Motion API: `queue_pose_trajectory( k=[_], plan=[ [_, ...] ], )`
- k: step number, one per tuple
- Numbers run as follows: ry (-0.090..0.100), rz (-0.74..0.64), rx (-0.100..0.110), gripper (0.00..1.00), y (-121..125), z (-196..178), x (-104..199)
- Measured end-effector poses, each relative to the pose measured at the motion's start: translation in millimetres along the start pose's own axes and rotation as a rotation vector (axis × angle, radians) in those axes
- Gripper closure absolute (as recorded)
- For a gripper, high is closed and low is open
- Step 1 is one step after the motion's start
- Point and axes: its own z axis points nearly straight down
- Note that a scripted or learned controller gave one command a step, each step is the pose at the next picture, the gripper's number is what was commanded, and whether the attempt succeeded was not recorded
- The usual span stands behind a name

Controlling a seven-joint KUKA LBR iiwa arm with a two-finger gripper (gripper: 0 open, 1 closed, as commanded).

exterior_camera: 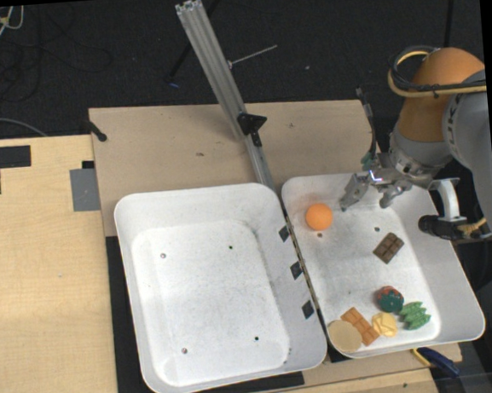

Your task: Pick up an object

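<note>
While a cluster of small objects sits at the near end of the right bin, with a brown block further up and an orange ball beyond it, nothing has been picked yet. At the far end the gripper hangs with fingers spread and empty, so this looks like the approach; next it likely needs to centre over one object, perhaps the ball, and descend.

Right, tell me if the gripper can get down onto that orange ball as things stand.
Probably yes. The gripper hangs just right of the orange ball, which lies alone in the right bin, nothing crowding it.
</note>
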Motion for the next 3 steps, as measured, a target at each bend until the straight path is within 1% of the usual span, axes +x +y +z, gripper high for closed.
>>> queue_pose_trajectory(
  k=[1, 2, 3],
  plan=[
    [0.0, -0.002, -0.001, 0.0, -0.4, 34.5, 1.8],
    [-0.002, -0.004, -0.003, 1.0, 0.5, 22.1, 1.9],
    [-0.003, 0.002, -0.012, 1.0, 2.4, -41.1, -3.7]
  ],
)
